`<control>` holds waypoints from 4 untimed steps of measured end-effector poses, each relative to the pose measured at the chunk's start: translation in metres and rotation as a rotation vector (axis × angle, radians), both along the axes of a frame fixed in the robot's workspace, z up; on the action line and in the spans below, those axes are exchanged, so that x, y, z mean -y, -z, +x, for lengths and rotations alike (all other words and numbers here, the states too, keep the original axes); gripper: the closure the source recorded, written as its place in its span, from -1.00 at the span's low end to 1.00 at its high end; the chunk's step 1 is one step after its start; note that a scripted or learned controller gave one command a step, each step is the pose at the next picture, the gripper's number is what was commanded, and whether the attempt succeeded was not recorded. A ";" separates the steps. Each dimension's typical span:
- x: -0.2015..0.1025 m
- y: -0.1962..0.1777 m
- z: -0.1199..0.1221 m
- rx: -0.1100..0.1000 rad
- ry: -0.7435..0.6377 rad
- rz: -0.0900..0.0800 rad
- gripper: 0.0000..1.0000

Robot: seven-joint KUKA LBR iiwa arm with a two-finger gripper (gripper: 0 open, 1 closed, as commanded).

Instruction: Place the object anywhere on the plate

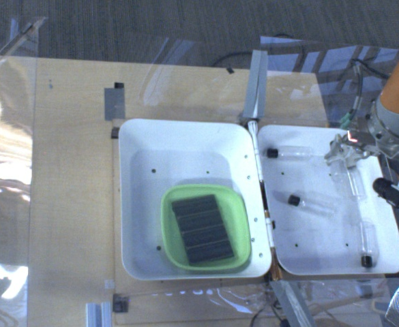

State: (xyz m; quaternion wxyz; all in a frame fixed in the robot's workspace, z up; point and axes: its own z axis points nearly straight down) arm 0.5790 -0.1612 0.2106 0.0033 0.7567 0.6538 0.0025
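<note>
Pale wood bench (63,182) w/ dark ribbed floor beyond. Claw (342,152), grip state can't tell, over clear plastic tubes (308,201); glossy green plate (202,227) well away.

Green plate (204,227) fills front of left bin (138,182); dark ridged block (201,229) covers its centre, rims bare. Raised divider (259,182) lies between me and it. Clear tubes (308,203) scatter right bin (322,251).
</note>
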 end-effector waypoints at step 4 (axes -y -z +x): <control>-0.240 0.010 -0.068 -0.002 -0.484 0.000 -1.00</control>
